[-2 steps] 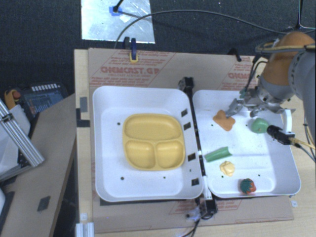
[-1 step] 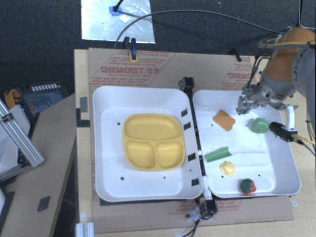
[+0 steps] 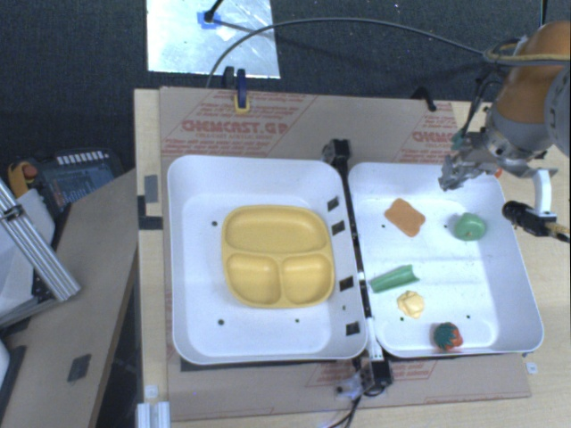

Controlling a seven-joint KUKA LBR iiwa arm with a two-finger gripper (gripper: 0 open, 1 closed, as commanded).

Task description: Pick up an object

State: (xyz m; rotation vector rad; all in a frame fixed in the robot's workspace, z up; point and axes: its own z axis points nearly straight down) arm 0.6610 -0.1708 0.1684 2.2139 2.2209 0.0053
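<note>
Wooden table (image 3: 116, 239) under everything, topped by a printed cardboard sheet (image 3: 268, 119) beneath two shallow white bins set side by side. Left bin (image 3: 192, 266) carrying a yellow divided tray (image 3: 277, 255), three compartments, lying flat near the bin's middle. Right bin (image 3: 508, 283) carrying five small things, well spread. Grey arm (image 3: 535, 87) with its orange band reaching in from the right, wrist bent down over the right bin's far edge. Gripper (image 3: 452, 175) hanging just above the far rim of the right bin, clear of every object; whether open or closed cannot be told at this angle, and nothing seen between them. Orange flat block (image 3: 405, 217) nearest the gripper, tilted, in the far half of the right bin. Green long piece (image 3: 393, 279) lying slantwise near the divider between the bins. Green round item (image 3: 469, 227) toward the bin's right side, beside the orange block but apart from it. Pale yellow lump (image 3: 410, 303) just below the green long piece. Small red-and-green ball (image 3: 447, 335) at the near edge of the right bin.
</note>
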